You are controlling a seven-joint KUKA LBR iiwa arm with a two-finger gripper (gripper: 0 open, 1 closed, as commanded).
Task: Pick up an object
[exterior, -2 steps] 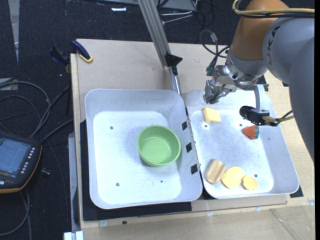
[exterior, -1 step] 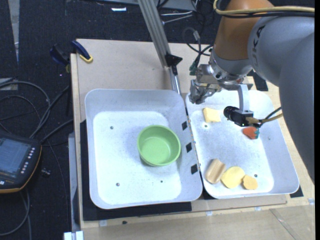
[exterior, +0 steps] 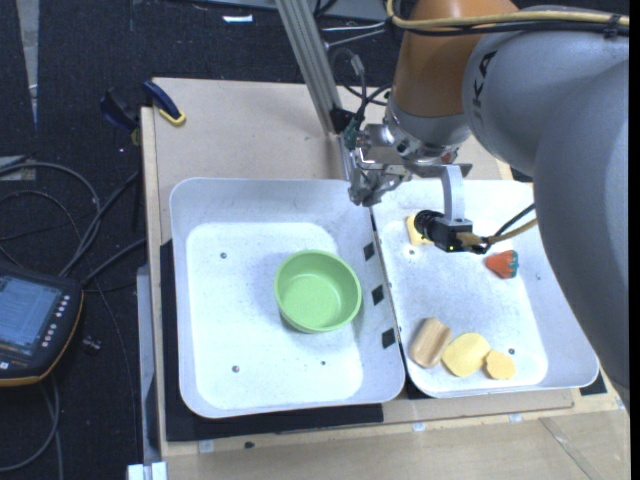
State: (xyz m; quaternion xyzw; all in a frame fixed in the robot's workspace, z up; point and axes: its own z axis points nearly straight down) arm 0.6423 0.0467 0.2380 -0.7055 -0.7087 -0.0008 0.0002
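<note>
My gripper (exterior: 364, 190) hangs over the strip where the two white bins meet, near their back edge, and nothing shows in it. A green bowl (exterior: 318, 290) sits upright in the middle of the left bin (exterior: 215, 268). In the right bin (exterior: 540, 318) lie a small yellow piece (exterior: 413, 230) close below the gripper, a red strawberry-like toy (exterior: 503, 263), a tan bread-like piece (exterior: 430, 341), a yellow lump (exterior: 465, 354) and a small orange-yellow piece (exterior: 500, 366).
The grey arm with its orange band (exterior: 450, 28) covers the upper right of the view and the back of the right bin. A metal strut (exterior: 305, 58) slants up behind the bins. A blue-and-yellow clamp (exterior: 160, 103) lies on the bench's back left corner.
</note>
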